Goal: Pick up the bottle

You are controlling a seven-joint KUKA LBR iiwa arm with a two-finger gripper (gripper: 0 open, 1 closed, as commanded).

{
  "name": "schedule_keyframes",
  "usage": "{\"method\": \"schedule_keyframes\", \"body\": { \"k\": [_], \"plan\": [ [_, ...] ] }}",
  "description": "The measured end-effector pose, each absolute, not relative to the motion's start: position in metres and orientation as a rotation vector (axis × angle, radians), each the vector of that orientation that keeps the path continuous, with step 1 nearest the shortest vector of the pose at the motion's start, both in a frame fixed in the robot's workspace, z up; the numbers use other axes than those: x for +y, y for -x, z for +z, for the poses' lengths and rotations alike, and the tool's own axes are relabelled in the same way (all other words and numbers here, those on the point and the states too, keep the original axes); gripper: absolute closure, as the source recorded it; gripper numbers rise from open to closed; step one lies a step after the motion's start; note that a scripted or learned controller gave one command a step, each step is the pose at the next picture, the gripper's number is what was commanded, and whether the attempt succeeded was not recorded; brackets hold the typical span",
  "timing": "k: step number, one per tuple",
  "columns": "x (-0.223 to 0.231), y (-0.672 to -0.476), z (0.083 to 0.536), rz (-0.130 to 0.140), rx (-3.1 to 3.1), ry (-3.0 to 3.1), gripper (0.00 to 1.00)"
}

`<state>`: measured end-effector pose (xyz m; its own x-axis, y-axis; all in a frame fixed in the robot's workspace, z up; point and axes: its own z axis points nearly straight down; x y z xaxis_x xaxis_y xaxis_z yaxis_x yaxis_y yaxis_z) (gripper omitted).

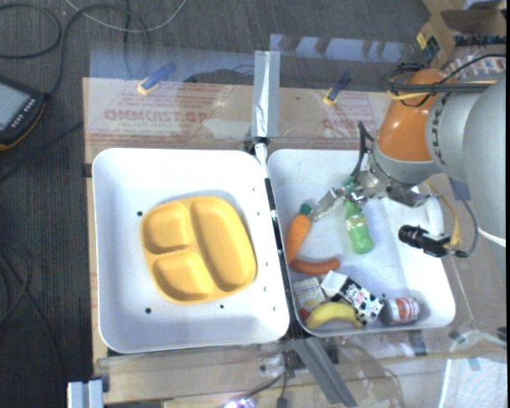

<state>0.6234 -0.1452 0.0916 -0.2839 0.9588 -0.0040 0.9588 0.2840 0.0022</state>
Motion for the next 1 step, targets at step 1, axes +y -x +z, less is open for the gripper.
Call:
{"method": "schedule_keyframes", "body": {
  "k": [1],
  "plan": [
    [-0.1434, -0.6247, 0.0986, 0.006, 2.515, -1.878, 1.0]
  ]
}}
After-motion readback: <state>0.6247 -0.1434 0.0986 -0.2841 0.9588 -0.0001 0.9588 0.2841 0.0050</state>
